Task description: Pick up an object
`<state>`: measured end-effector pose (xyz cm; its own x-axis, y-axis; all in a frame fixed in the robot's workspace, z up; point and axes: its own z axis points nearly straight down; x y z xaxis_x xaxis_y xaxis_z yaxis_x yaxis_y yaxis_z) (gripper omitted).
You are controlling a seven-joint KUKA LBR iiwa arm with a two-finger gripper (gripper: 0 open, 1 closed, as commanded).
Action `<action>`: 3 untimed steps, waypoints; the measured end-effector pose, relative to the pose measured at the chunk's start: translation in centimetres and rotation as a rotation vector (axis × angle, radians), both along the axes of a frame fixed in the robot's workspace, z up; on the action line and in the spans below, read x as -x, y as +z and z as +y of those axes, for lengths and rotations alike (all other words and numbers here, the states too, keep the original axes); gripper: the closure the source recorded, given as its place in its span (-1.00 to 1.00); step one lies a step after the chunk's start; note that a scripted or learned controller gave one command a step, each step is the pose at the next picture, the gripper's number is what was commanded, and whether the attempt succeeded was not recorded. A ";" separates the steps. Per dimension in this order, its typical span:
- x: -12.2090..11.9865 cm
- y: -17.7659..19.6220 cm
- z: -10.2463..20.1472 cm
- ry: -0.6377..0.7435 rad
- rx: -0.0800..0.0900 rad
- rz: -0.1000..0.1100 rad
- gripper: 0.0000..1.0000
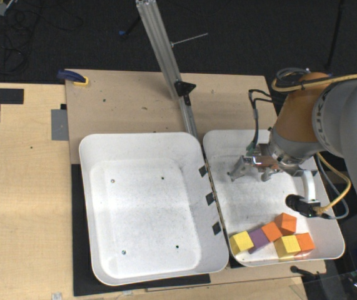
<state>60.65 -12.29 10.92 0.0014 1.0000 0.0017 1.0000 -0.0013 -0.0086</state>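
Six small blocks (pixel 272 235) bunched in the right bin (pixel 228 144), down in its near corner on the arm's side, well apart from the gripper (pixel 251 172). At the inner end of the cluster, toward the bin's middle: a yellow block (pixel 242 241), touching a purple block (pixel 258 242). Next along, an orange block (pixel 271 232), pressed against the purple one. A little farther up the bin floor, a second orange block (pixel 286 222). Closest to the bin's near rim, a second yellow block (pixel 287 246) and a third orange block (pixel 304 241), side by side and touching.

Over the far half of the same bin, above bare white floor: the gripper, hanging off the grey arm (pixel 337 120) with its orange band (pixel 297 114). Claw spread, two metal prongs splayed apart, nothing between them. No contact with any block.

Just beside the right bin, on the side away from the arm: the left bin (pixel 103 144), rim against rim, with black clips (pixel 209 199) along the seam. Beyond the right bin's far rim, a slanted metal rail (pixel 164 49). Much farther off past the left bin, at the bench's far corner, a blue and yellow clamp (pixel 73 77).
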 end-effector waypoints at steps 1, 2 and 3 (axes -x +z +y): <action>0.0 -1.8 0.1 -0.003 0.001 -0.006 -1.00; 0.0 -0.8 0.0 -0.008 0.000 -0.005 1.00; -0.4 3.7 -0.8 -0.009 0.002 -0.010 1.00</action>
